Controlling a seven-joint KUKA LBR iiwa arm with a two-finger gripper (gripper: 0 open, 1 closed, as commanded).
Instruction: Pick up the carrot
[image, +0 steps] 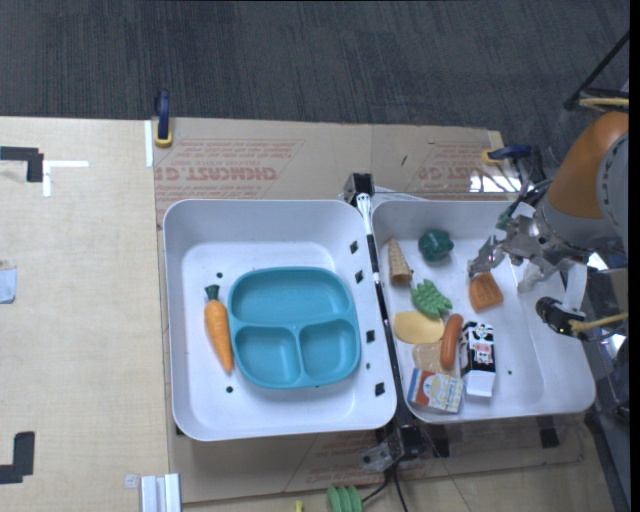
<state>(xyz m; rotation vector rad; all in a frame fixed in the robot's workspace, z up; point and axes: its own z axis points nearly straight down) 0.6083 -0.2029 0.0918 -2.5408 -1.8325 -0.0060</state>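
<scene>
the carrot (218, 330) is lying in the left bin (190, 400), lengthwise along the left side of the teal divided plate (295, 327), its green top pointing to the far side. the gripper (505, 253) is hanging over the far part of the right bin (560, 390), just above an orange block (486, 291), and i cannot tell how wide it is standing or whether it is gripping anything. mirrored red lettering is showing on the cardboard (240, 165) beyond the bins, too reversed to read surely, and a small carton (481, 356) with a black-and-white cow picture is lying among the toy foods.
</scene>
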